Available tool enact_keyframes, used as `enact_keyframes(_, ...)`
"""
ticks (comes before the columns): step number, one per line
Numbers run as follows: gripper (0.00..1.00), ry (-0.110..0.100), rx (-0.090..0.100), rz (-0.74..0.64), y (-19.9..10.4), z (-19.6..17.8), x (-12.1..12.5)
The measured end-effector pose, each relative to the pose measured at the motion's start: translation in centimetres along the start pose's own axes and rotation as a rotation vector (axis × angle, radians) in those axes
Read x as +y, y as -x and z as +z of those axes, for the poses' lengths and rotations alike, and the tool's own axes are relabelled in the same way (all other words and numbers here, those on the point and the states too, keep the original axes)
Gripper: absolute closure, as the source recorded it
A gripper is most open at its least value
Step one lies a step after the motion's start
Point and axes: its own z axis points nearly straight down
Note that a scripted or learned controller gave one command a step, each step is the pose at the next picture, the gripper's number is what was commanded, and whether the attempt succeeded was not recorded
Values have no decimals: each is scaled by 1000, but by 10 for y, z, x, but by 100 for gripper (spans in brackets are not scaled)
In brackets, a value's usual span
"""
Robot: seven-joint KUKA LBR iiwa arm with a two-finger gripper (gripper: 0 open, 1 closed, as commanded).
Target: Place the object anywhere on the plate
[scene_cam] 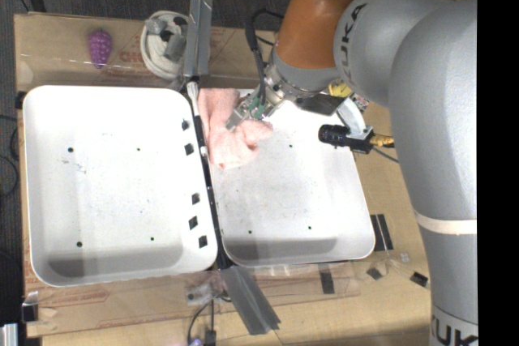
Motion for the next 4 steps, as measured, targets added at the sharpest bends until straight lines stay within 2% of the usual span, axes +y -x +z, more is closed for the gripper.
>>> enact_keyframes(1,100,0,1,-5,0,-40,1)
enact_keyframes(2,100,-2,2,-412,-52,-37,15)
enact_keyframes(3,100,1,0,-817,-95,-44,46)
enact_keyframes(4,100,0,1,-926,-145,-34,68)
